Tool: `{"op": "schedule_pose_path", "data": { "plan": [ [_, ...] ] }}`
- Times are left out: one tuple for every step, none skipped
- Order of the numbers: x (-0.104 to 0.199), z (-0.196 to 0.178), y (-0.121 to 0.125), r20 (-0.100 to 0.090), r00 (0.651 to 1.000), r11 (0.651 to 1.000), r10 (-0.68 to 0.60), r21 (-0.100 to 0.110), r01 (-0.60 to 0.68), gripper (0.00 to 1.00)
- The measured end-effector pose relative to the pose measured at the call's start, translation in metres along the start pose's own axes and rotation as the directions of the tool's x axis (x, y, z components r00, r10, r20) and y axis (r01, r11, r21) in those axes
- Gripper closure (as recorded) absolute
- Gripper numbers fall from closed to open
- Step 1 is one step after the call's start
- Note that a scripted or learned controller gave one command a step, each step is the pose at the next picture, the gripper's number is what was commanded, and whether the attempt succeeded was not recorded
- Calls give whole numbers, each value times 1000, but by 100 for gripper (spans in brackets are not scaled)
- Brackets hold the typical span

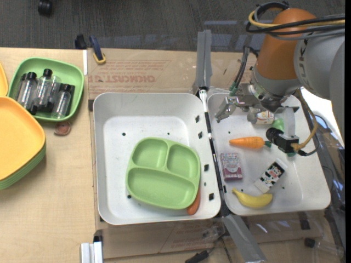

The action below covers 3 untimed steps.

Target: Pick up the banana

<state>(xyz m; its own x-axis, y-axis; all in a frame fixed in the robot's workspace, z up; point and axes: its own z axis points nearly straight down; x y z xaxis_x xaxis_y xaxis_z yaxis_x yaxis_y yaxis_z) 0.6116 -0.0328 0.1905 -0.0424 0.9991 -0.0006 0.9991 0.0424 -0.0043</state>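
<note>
At the far left a stack of orange plastic plates (19,141) sits on the wooden bench, and just behind it a green square tray (48,89) holds several small dark-capped bottles (43,92). The left white bin (104,163) carries a light-green divided plastic plate (163,172), with a small orange-red object (193,207) peeping out from under its near right edge. In the right white bin (312,193) lie a pink rectangular packet (231,166), an orange toy carrot (248,142) and a small black-and-white carton (270,175). The yellow banana (252,199) rests near the front edge of this bin — just beside the carton, well apart from the arm. The gripper (247,104) hangs over the bin's far end — whether it is spread or closed cannot be told, and nothing is seen in its grasp.
</note>
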Motion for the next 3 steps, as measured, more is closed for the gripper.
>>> {"op": "schedule_pose_path", "data": {
  "plan": [
    [-15,-5,-32,-1,995,995,99,0,-99,0],
    [-18,0,-40,0,997,997,-73,-1,73,0],
    [-36,1,-54,0,962,962,274,1,-274,0]
  ]
}}
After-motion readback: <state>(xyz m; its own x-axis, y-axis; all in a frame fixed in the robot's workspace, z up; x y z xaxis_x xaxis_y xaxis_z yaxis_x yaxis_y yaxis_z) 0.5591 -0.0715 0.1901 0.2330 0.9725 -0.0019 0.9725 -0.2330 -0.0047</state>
